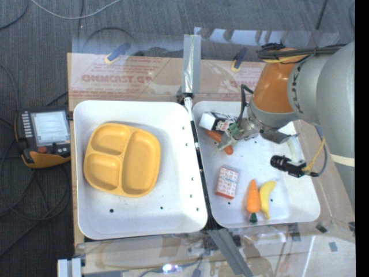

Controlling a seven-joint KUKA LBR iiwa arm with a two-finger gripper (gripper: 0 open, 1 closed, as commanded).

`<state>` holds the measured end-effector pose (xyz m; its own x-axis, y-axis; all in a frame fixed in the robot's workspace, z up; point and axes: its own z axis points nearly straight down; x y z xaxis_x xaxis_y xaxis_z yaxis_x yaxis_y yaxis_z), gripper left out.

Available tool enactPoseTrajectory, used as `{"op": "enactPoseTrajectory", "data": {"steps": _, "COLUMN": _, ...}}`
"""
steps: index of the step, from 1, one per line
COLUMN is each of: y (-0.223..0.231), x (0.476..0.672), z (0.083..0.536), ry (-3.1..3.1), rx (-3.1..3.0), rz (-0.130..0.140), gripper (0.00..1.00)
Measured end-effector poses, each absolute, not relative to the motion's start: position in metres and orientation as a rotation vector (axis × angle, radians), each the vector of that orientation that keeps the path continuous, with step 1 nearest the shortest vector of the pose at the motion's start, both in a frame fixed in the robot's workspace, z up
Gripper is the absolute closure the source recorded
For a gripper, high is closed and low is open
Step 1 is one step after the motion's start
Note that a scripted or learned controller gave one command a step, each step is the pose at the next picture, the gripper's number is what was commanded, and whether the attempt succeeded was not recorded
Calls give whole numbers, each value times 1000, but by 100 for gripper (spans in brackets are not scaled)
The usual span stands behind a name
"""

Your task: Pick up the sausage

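Sausage [221, 142] lies at the upper-left of the right bin, right under the gripper.

You have the grey arm [323, 91] reaching in from the right, its orange band bent low over the right bin [300, 212], which suggests a descent onto the target. The left bin [173, 212] carries a yellow divided plate [122, 158], well apart from the work. In the right bin's near half sit a small printed box [227, 182], a toy carrot [252, 197] and a banana [266, 197] touching side by side. The gripper [233, 129] hovers among clutter beside a white object [207, 120]; you cannot tell how wide it stands, or whether it grips anything.
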<state>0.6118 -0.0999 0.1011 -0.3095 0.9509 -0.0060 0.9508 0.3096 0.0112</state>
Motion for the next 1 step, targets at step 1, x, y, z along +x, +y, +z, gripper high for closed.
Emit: {"op": "enactPoseTrajectory", "data": {"steps": 1, "y": -72, "x": 602, "z": 183, "ry": 2390, "rx": 2040, "rz": -3, "gripper": 100}}
